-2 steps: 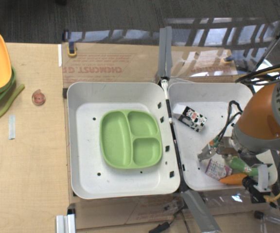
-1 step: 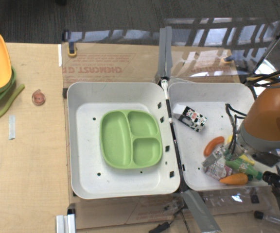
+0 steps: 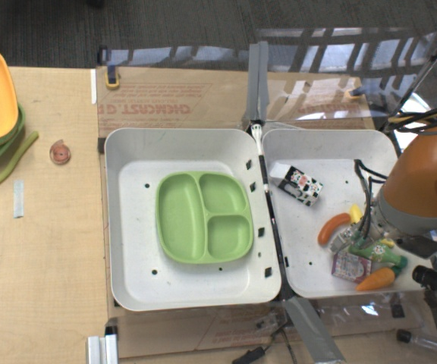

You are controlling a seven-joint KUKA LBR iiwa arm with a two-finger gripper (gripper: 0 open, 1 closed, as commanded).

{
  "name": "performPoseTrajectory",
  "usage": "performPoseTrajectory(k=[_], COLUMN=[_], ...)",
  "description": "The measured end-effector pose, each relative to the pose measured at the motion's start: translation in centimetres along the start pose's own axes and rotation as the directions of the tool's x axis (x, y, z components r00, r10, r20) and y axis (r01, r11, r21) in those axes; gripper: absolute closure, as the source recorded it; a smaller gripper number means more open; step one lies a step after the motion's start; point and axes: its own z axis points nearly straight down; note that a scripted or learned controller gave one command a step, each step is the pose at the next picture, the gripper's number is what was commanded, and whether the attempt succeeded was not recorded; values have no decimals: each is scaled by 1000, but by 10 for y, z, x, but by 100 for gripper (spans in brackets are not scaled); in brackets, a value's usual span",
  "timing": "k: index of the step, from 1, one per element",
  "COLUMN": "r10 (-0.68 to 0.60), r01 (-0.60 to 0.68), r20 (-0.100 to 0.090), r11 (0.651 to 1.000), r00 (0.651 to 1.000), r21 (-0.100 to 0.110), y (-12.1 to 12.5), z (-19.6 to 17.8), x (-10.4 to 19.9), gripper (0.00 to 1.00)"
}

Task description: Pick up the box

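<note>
**Arm low over the right bin; box not yet lifted**

Camera view. Nearest the lens, the arm [image 3: 419, 184] reaches over the right bin [image 3: 313, 290], its gripper [image 3: 366, 237] down among a carrot [image 3: 375, 279], a sausage [image 3: 332, 228] and a clear packet [image 3: 349, 266]; whether it is apart, together or clamped cannot be told. The box [image 3: 301, 185], white with a printed face, lies free up and left of the gripper, well apart. A green tray [image 3: 203, 217] sits in the left bin [image 3: 127, 203]. Judged so, grasp and lift remain.

green tray [image 3: 203, 217], black-and-white box [image 3: 301, 185]
</note>
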Motion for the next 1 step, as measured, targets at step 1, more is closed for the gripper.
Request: performPoseTrajectory(k=[1], r10=[0], r01=[0], r20=[0], r11=[1000], r00=[1000], r21=[0], y=[0], z=[0], x=[0], gripper=[0])
